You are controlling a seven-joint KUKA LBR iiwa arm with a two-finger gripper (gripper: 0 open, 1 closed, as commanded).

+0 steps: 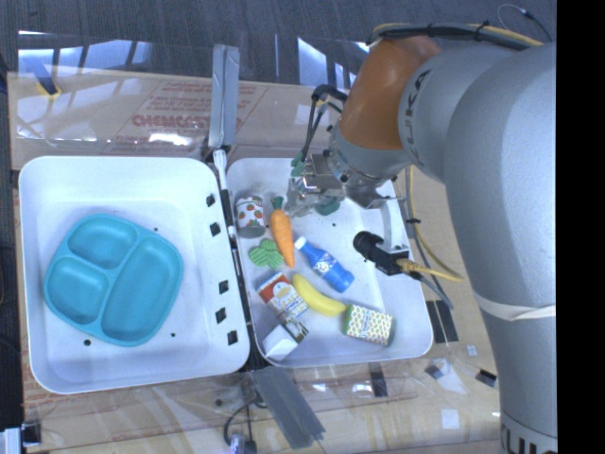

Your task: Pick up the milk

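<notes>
The left bin [57,348] holds a blue divided plate [113,277], lying flat toward the bin's left half. A row of small black clips runs down the seam where the two bins meet.

In the right bin [416,324], near its left wall, a small can [250,214] with a red and white label stands toward the back. Just right of it lies a carrot [282,236], its green top pointing to the back. Below the can, a green leafy vegetable [266,253] touches the carrot's lower end. Further to the front sits the milk [284,296], a small carton with a red and white face, lying tilted near the left wall, its lower end beside a white piece at the front rim. A banana [319,296] lies just right of the carton, touching or nearly touching it. Above the banana lies a blue bottle [324,265] with a white cap, slanted. At the front right rests a green patterned box [368,323].

The gripper [312,189] hangs over the back of the right bin, above the carrot's top and well apart from the milk. Whether its fingers are spread or closed I cannot tell. The grey arm [492,159] with its orange band covers the right side.
</notes>
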